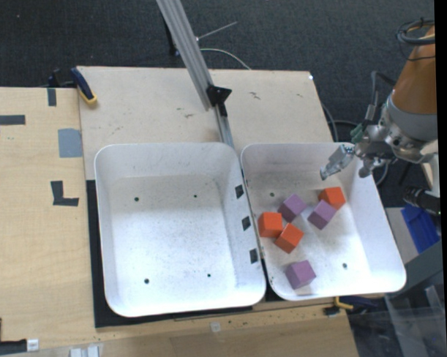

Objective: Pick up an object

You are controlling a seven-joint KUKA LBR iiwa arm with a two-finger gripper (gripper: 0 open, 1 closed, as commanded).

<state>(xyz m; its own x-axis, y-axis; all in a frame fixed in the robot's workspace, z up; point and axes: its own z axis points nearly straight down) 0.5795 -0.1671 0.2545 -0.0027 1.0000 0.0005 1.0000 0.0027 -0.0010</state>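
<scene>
The gripper hangs over the right bin's far right edge, fingers spread with nothing between them. Just below it sits an orange cube. Lower left of it cluster two purple cubes and two more orange cubes. Another purple cube sits farthest below.

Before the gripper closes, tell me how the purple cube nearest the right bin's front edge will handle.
The purple cube looks rigid, with flat faces, so it should probably slide rather than roll. It sits apart from the other blocks, so the gripper likely has room around it. It seems small, probably light.
</scene>
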